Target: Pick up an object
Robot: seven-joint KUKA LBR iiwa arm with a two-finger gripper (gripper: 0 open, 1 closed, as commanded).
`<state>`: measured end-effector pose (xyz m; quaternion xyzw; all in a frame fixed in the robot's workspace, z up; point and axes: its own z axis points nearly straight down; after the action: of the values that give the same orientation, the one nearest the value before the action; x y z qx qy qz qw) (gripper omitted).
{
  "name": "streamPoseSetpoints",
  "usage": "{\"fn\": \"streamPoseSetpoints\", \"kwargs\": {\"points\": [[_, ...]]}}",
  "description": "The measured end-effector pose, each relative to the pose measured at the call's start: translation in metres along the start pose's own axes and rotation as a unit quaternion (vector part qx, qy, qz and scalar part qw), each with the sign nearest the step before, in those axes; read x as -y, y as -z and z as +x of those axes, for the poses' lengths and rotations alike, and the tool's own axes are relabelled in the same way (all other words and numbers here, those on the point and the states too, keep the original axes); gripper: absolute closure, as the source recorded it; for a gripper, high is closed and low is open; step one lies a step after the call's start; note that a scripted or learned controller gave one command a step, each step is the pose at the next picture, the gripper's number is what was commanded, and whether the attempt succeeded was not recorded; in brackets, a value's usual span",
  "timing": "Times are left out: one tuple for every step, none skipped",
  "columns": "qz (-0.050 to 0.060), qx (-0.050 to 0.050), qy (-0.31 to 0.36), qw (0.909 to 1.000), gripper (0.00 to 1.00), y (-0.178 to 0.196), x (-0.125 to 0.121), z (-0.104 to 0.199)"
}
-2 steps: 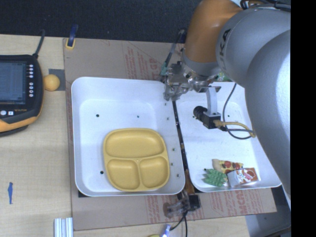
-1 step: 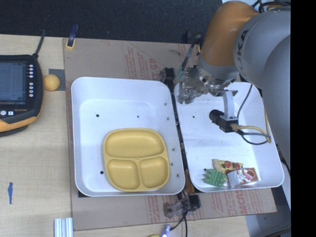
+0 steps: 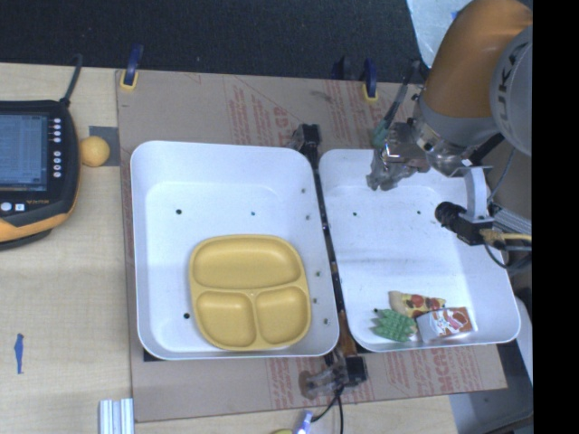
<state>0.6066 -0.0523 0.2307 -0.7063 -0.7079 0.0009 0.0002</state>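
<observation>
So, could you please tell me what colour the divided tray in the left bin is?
Pale yellow tray; camera view.

We note a light wooden bench (image 3: 54,333) covered by a brown cardboard sheet (image 3: 226,111). On the sheet sit two white bins side by side: the left bin (image 3: 163,197) and the right bin (image 3: 470,278). A handheld control tablet (image 3: 32,165) and a small yellow ball (image 3: 94,150) rest on the bench's left part.

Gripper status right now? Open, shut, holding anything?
Gripper: open or shut cannot be told at this slant; it sits over the far part of the right-hand shallow white bin, nothing seen in it.
</observation>
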Motion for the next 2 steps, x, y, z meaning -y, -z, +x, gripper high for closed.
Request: {"fn": "streamPoseSetpoints", "kwargs": {"points": [[0.001, 0.0, 0.001, 1.0, 1.0, 0.01, 0.0, 0.0], [0.0, -0.001, -0.001, 1.0, 1.0, 0.002, -0.037, -0.034]]}}
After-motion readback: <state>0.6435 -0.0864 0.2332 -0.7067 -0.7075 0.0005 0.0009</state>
